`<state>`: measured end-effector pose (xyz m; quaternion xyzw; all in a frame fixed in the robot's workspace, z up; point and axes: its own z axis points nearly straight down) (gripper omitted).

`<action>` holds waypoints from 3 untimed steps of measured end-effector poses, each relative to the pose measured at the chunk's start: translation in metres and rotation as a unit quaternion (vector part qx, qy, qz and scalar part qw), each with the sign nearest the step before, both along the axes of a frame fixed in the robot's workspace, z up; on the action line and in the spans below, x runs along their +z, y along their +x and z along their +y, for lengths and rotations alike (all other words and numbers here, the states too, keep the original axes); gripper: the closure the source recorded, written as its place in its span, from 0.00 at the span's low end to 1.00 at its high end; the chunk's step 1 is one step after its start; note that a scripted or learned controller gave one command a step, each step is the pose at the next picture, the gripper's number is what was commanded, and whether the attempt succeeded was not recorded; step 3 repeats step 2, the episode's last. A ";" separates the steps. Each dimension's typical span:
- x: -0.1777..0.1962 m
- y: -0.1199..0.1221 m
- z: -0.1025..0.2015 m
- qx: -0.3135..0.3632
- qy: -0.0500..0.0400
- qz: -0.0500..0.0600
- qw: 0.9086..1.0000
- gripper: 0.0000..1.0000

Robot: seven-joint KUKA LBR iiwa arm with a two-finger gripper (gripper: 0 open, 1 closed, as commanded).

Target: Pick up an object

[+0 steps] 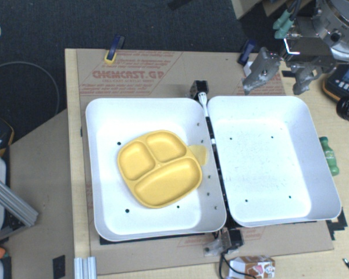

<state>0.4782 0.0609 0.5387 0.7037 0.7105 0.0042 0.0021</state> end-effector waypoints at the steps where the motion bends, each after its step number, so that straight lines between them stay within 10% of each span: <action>1: 0.008 0.002 -0.004 -0.004 -0.002 0.001 1.000 1.00; 2: -0.107 0.000 0.016 -0.004 -0.002 0.010 1.000 1.00; 3: -0.107 0.000 0.016 -0.004 -0.002 0.010 1.000 1.00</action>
